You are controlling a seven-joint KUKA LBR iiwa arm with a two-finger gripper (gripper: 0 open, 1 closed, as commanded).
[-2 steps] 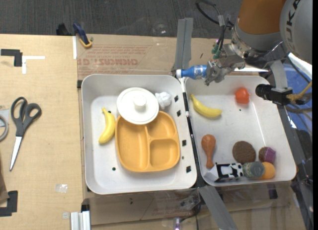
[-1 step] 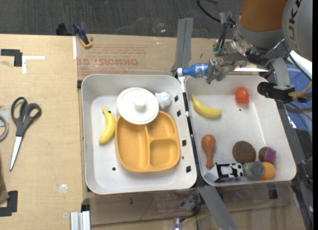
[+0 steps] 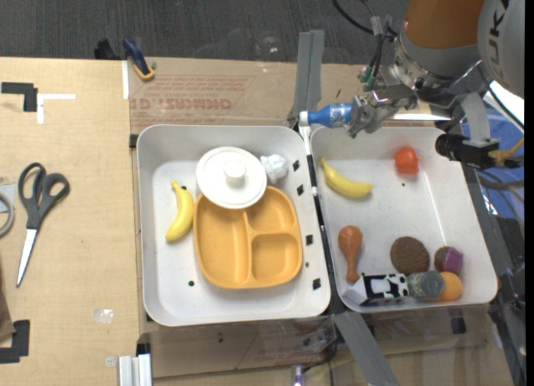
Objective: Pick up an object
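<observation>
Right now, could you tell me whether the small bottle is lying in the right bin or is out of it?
Out of it. The small bottle hangs level between the fingers of the gripper, above the right bin at its far left corner.

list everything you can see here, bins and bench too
bins: 2, white, side by side on the bench
bananas: 2, yellow, one per bin
divided tray: 1, orange-yellow, left bin
round lid: 1, white, on the tray's top edge
drumstick: 1, brown, right bin
tomato: 1, red, right bin
cookie: 1, brown, right bin
scissors: 1, black-handled, on the bench, left
bottle: 1, blue and white, at the gripper, above the bins' far edge
gripper: 1, grey arm, orange band
</observation>
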